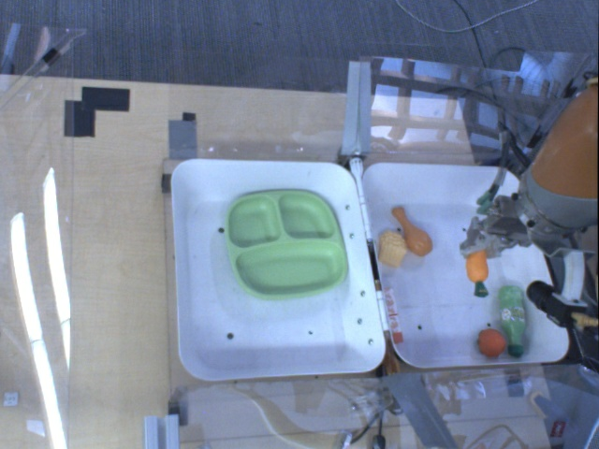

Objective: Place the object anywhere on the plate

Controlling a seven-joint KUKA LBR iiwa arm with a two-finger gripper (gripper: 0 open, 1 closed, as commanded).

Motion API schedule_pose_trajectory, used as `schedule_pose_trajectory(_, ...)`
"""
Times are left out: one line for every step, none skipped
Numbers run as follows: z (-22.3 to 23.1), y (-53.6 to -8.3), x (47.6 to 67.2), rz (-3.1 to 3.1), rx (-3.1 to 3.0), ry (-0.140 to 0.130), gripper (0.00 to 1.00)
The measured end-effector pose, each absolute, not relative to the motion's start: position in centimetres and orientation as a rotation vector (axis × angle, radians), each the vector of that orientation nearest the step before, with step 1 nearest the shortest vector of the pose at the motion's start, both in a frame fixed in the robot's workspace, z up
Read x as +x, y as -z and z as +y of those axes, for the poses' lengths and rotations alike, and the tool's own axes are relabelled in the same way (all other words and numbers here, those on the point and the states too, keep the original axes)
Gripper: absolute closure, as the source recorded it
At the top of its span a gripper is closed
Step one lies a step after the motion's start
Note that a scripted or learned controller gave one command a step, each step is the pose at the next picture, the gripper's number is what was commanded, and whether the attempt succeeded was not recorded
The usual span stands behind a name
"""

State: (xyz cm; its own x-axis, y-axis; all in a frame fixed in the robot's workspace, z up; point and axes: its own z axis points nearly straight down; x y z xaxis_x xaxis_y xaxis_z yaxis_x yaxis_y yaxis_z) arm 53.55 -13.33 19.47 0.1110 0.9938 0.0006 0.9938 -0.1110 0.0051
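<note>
— Green divided plate [285, 244]?
— Lying in the left bin [201, 344], well apart from the toy carrot [478, 271].
— And the hand [487, 243]?
— Hovering just above that carrot in the right bin [440, 344]; can't tell whether apart or together.
— Near the carrot?
— Green bottle [511, 318] and tomato [492, 343] below; drumstick [413, 232] and pale roll [392, 248] toward the plate.

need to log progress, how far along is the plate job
Done: nothing yet; the green plate in the left bin holds no object. In hand: the gripper sits over the right bin, just above the toy carrot, but a grasp is not visible. Left: pick an object, carry it across and set it on the plate.
</note>
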Motion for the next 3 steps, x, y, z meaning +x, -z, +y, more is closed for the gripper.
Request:
schedule_pose_trajectory(-3.0,-18.4,55.3,2.133,2.304,-0.003,1.0)
schedule_pose_trajectory(5.1,-18.4,59.6,1.929,2.479,-0.002,1.0)
schedule_pose_trajectory(5.1,-18.4,59.6,1.929,2.478,-0.001,0.0)
